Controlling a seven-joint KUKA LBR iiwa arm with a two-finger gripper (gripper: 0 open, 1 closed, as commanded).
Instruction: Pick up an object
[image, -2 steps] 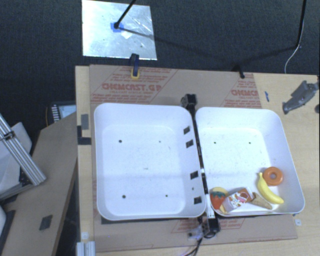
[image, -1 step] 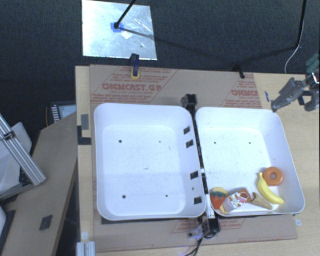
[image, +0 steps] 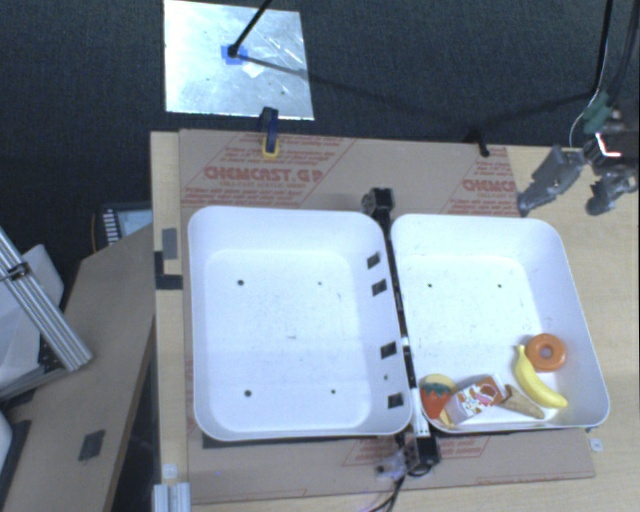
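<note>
While the gripper hangs open and empty beyond the right bin, the banana in its near corner looks light, smooth; best grasped mid-body.

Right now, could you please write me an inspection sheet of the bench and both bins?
Surface: brown cardboard-covered bench bearing two shallow white plastic bins, left bin and right bin.
Job's things: yellow banana, orange ring-shaped doughnut, red-and-white packet, orange round fruit and a brown wedge, all clustered in the right bin's near corner.
Clutter: blue-and-yellow clamp at the bench's far edge.
Grippers: gripper above the bench beyond the right bin's far right corner, open, holding nothing.
Cables: black cable above the gripper.
Surroundings: shiny metal sheet on dark floor.
</note>
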